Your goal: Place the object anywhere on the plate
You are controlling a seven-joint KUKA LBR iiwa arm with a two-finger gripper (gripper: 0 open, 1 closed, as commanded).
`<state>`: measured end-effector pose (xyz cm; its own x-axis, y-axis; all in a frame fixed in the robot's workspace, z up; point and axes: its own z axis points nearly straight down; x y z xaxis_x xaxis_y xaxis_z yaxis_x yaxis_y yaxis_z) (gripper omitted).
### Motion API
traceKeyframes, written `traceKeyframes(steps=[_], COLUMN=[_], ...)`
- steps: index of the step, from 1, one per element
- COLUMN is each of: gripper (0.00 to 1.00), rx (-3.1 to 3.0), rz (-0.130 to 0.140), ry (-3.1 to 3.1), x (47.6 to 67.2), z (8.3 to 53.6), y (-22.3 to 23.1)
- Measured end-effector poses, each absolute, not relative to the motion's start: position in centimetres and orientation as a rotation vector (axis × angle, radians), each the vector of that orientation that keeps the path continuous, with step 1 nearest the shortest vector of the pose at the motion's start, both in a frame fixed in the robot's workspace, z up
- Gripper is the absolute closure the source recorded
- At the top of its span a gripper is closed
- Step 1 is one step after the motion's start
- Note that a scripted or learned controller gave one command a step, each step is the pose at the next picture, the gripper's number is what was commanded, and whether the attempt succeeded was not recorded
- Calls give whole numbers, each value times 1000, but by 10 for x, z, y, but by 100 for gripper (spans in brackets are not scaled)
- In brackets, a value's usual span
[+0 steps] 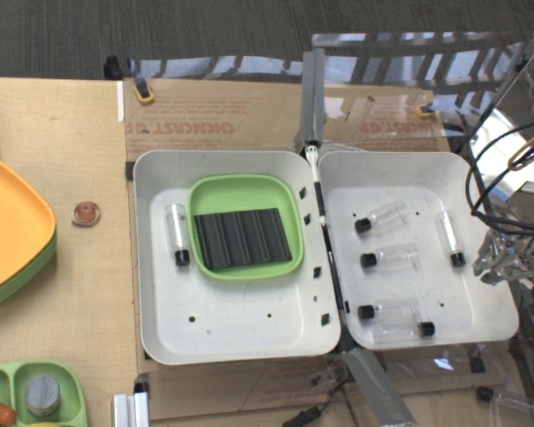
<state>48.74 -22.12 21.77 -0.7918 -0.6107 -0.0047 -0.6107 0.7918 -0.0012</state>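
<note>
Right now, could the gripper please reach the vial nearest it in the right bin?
Probably yes. The gripper sits at the right bin's right edge, and the vial lies just to its left, apart from the other vials, with nothing between them.

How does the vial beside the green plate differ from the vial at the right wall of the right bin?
The vial beside the green plate lies in the left bin, close to the green plate; the vial at the right wall lies in the right bin among other vials. The first lies straight; the second is slightly tilted. Both are clear with a black cap toward the near side.
</note>
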Motion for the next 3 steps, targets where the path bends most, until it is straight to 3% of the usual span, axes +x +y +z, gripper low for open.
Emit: traceKeyframes(steps=[1,3], gripper=[100,100], rx=[-1315,-1575], rz=[4,4], ry=[2851,2716], x=[487,479], z=[192,192], y=[-221,-220])
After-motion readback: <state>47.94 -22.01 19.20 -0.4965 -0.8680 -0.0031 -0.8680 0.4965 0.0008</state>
